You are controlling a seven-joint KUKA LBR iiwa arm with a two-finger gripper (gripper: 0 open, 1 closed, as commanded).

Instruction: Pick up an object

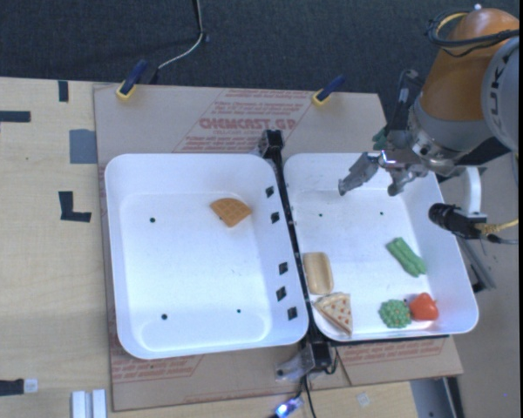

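My gripper (373,181) hangs over the far part of the right bin (366,225), fingers spread apart with nothing between them. Below it in that bin lie a green pod-shaped vegetable (405,256), a tan bread roll (318,273), a sandwich wedge (336,312), a green broccoli piece (394,313) and a red tomato-like piece (424,306). The left bin (139,259) holds an orange waffle-like piece (230,211) near its far right.
A black divider with clips (283,233) runs between the bins. Both bins rest on a cardboard sheet (235,120) held by blue-yellow clamps (132,78). A black cable (193,24) trails at the back. The arm's orange band (475,33) sits at upper right.
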